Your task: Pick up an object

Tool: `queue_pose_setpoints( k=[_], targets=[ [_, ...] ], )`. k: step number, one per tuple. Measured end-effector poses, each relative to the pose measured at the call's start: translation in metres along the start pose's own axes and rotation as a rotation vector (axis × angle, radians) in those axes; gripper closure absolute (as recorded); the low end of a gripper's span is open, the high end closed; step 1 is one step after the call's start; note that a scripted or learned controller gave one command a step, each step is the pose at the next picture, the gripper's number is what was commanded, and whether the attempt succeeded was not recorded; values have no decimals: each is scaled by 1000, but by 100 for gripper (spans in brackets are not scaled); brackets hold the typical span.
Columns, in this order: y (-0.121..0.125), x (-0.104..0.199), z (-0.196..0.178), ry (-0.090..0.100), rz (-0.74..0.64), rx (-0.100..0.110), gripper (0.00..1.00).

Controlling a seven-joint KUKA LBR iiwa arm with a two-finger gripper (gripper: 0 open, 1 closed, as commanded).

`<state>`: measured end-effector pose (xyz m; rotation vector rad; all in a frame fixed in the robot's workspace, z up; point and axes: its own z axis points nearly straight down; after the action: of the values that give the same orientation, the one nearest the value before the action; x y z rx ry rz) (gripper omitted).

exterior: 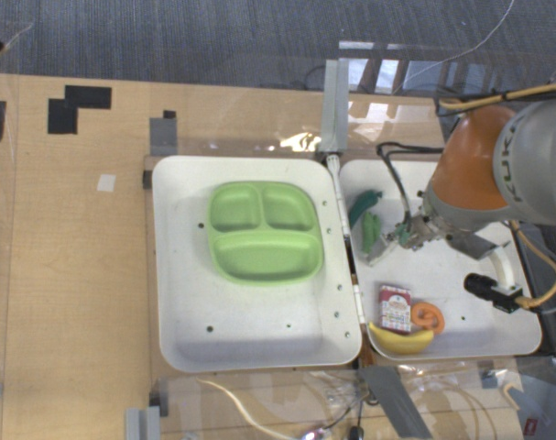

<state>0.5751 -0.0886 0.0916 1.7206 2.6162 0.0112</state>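
My gripper hangs low over the middle of the right bin, reaching in from the right. Just left of it lies a light green object, close to the gripper tip; whether they touch is unclear. A darker teal object lies above that one, near the bin's left wall. Toward the front of the same bin are a small red box, an orange ring and a yellow banana.
The left bin holds a green divided plate at its centre. A raised divider separates the two bins. The grey arm with its orange band covers the right bin's back right part.
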Motion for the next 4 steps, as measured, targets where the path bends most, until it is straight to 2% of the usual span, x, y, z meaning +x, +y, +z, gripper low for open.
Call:
queue_pose_setpoints(
  k=[1,2,3,4],
  targets=[
    [46,-39,2,-3,-145,-2,0],
    [45,-38,-9,5,-146,6,100],
    [66,-13,-100,1,-260,3,100],
    [87,-26,-95,0,-38,4,100]
  ],
)
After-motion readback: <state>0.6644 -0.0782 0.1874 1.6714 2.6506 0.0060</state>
